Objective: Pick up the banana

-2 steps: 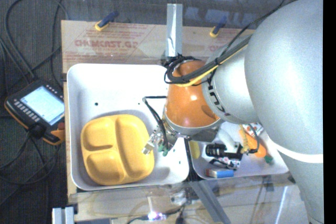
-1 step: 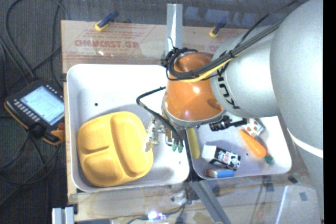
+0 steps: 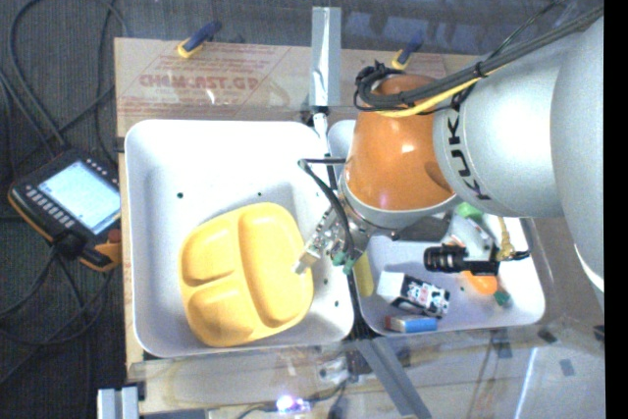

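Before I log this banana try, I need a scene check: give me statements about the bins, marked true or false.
1. The yellow divided plate lies in the left bin. True.
2. The gripper hangs over that bin's far left corner. False: it is at the plate's right edge, beside the right bin.
3. A small box lies in the right bin. True.
4. The control pendant lies inside the left bin. False: it lies off the bench, to its left.
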